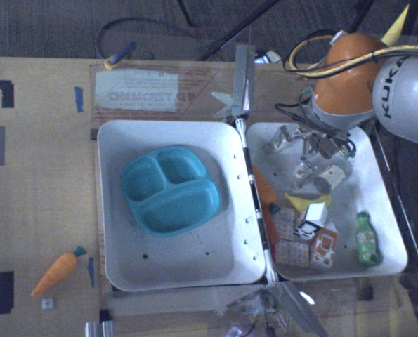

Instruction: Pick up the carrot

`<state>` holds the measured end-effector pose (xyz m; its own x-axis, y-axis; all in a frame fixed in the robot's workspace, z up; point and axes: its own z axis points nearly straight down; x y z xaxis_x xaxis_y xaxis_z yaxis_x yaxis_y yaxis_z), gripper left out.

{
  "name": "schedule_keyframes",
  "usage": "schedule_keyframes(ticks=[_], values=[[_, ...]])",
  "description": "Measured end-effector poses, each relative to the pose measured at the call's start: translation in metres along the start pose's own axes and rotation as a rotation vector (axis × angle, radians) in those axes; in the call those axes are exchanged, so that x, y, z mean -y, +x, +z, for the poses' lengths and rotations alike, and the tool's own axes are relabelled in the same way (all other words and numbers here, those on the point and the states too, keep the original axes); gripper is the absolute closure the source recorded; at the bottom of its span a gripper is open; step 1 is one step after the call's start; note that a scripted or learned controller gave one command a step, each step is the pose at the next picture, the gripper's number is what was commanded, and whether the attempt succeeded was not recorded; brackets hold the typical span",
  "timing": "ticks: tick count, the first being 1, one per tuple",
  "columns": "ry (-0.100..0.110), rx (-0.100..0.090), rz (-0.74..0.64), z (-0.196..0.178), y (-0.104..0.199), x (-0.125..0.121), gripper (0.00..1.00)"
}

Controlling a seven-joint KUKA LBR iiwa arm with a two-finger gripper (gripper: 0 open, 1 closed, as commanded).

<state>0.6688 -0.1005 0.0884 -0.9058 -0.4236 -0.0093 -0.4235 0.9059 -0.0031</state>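
The grey arm [403, 97] at the right edge bears dark capital letters running down its casing, of which "KUK" can be read before the frame cuts the word off; a pale printed sheet [136, 90] taped flat to the bench above the left bin carries a line of reddish print, too blurred to read; a small carton [323, 248] in the right bin, orange and white, shows printed marks too small to make out; a small box [311, 223] beside it has a black and white pattern on its face, with no legible characters.
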Motion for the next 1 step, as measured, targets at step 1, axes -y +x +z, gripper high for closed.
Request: schedule_keyframes(ticks=[1], values=[[0.005,0.005,-0.376,-0.0022,-0.0040,-0.0045,0.00]])
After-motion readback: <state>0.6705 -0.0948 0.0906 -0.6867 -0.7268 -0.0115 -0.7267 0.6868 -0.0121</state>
